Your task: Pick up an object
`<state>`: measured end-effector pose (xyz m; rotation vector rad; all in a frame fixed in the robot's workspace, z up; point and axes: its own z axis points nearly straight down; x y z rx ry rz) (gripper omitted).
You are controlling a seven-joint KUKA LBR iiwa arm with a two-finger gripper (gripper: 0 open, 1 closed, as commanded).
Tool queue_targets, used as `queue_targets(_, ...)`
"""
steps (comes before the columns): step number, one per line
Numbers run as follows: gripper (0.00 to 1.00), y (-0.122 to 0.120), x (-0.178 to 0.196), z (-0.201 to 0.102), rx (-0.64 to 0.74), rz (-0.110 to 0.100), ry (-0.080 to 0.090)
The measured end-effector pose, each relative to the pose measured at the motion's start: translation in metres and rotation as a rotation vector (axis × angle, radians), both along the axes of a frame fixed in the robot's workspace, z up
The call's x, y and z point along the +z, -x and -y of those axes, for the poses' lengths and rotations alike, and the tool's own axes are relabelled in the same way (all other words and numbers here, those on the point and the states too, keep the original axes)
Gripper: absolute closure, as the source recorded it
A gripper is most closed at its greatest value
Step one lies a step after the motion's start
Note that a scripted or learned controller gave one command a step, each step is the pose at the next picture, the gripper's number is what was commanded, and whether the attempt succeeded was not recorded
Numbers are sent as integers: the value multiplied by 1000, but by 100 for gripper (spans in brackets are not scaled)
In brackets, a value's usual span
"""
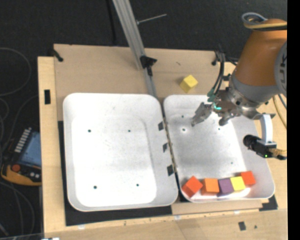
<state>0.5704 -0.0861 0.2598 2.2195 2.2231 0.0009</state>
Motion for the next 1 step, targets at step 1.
queue_targets(1, 0, 48, -58, -15, -3, -8, 0)
